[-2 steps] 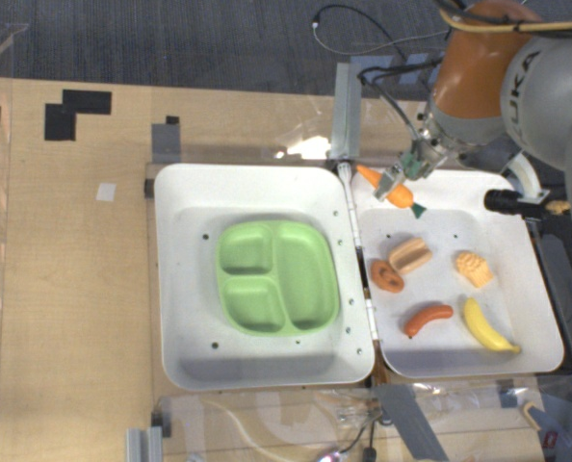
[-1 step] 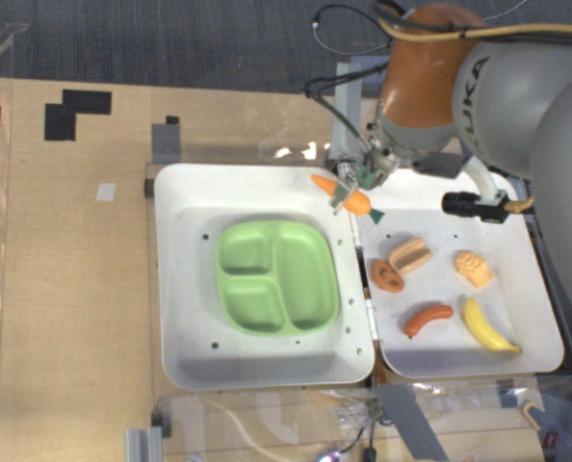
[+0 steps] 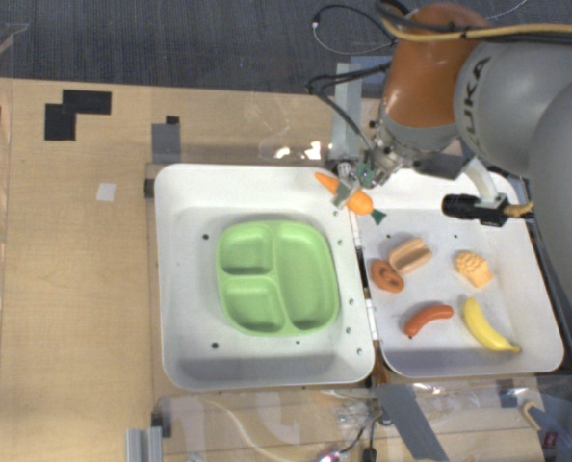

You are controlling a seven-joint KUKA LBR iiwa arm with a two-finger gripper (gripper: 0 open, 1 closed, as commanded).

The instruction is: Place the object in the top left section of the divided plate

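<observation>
Above the ridge where the two shallow white bins meet, near their far edge: tool [image 3: 355,183] of the grey arm with the orange band [image 3: 429,61], pointing down, clamped on a small orange toy carrot with a green top [image 3: 360,201]. A second small orange piece [image 3: 325,182] just left of the fingers, over the far rim of the left white bin [image 3: 180,287]; cannot tell whether part of the same carrot or separate.

Centred in the left bin: a light green divided plastic plate [image 3: 276,277], with two smaller sections on its left side, one beyond the other, and one long section on its right. Well apart from the carrot.

Across the right white bin [image 3: 541,349]: a toy hot dog in a tan bun [image 3: 409,254], a brown pretzel-like piece [image 3: 386,276] just beside it, a red-orange sausage [image 3: 427,318], a yellow banana [image 3: 485,325] and a pale orange ridged lump [image 3: 474,269].

Under both bins: a pale wooden worktop [image 3: 65,287] with black square markings [image 3: 74,111] at its far left.
</observation>
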